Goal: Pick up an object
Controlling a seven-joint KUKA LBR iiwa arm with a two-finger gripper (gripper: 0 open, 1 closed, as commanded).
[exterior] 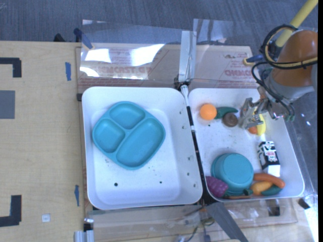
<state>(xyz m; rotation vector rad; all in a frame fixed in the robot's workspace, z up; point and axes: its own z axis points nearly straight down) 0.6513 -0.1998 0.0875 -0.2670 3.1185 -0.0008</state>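
Observation:
My gripper hangs low over the upper part of the right bin, reaching in from the right under the orange wrist band. Just below it lie a yellow toy and a small orange piece, partly hidden by it. To its left sit a brown round piece, a dark green piece and an orange ball. A black-and-white toy lies further down near the right wall.
A teal bowl stands at the right bin's front, with a purple toy, a carrot and a yellow-orange piece around it. The left bin holds a teal divided plate.

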